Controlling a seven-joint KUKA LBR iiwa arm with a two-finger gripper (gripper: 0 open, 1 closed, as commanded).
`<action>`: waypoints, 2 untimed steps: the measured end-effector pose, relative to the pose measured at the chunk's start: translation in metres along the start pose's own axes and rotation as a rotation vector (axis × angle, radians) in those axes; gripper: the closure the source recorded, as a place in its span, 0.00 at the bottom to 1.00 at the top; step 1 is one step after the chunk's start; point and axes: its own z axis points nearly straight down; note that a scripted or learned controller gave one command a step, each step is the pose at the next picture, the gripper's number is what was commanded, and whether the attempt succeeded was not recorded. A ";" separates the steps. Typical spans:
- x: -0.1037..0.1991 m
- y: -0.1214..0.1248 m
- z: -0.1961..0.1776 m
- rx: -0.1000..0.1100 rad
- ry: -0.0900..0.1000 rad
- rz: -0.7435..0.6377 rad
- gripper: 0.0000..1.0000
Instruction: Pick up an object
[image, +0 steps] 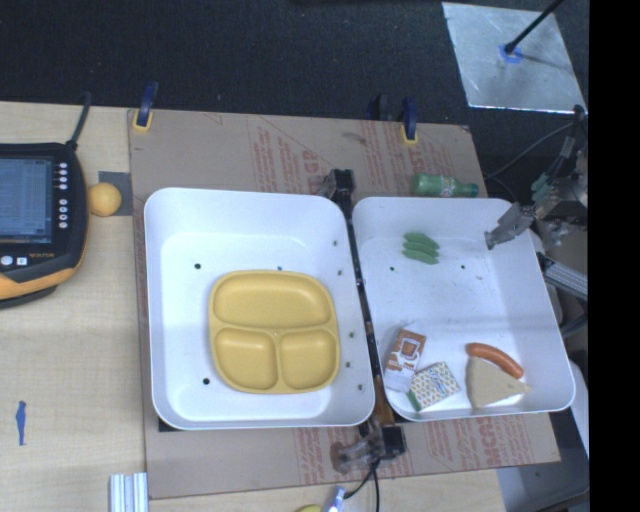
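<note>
A: Where's the arm?

B: I see the gripper (503, 231) at the far right, over the upper right corner of the right bin (455, 300). It's small and partly cut off at the edge, so I cannot tell how it's set or whether it has hold of anything.

A: What's in that bin to pick from?

B: A green pea pod (421, 247) lies near the top middle, well apart from the rest. Along the bottom edge I count four things: a brown-and-white packet (405, 357), a green-patterned packet (434, 385) just beside and below it, a sausage (494, 358) to the right, and a pale wedge (492, 387) that looks like cheese, right under the sausage, near or touching it.

A: And the left bin?

B: The left bin (180, 300) holds a yellow divided plate (273, 330) with three compartments, sitting at its middle.

A: Anything outside the bins?

B: A green bottle (444, 185) lies on the cardboard sheet (250, 150) just above the right bin. On the left of the bench there's a teach pendant (35, 220) with a yellow ball (104, 198) beside it.
</note>
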 end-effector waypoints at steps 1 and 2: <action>0.033 0.051 0.147 0.003 0.001 0.000 0.00; 0.063 0.073 0.160 -0.001 -0.001 -0.001 0.00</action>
